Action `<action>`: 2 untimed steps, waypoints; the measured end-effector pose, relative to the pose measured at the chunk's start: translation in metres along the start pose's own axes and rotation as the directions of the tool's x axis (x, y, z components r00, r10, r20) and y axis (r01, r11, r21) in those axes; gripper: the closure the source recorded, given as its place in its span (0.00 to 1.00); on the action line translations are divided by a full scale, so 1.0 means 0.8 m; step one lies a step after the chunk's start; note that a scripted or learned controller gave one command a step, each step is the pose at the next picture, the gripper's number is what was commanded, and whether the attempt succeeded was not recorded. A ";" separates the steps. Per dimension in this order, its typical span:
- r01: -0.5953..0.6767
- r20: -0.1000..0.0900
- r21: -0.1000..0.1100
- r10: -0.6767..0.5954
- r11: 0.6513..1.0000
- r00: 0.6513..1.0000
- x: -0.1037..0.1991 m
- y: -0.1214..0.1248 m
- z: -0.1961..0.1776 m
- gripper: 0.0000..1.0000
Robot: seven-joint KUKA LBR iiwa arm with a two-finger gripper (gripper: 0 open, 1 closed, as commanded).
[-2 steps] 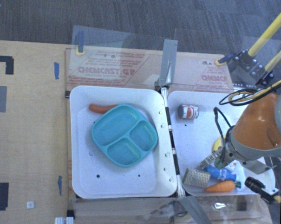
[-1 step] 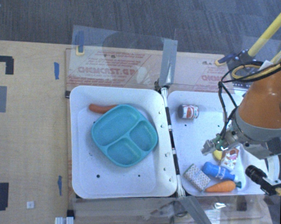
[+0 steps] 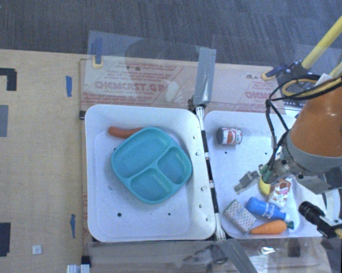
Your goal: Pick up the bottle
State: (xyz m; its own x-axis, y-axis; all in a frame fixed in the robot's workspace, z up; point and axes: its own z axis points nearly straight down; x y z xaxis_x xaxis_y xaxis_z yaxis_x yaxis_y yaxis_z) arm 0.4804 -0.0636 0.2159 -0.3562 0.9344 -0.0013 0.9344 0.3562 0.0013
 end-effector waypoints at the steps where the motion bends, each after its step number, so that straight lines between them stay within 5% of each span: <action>1: -0.119 -0.001 0.002 0.119 0.993 0.993 -0.047 -0.020 0.119 0.00; 2: -0.051 -0.006 -0.010 0.051 0.999 0.999 -0.053 -0.015 0.154 0.00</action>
State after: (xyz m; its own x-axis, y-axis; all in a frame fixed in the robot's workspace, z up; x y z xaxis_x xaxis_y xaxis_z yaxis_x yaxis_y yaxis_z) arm 0.4843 -0.1079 0.0927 -0.3085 0.9512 0.0049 0.9512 0.3084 0.0118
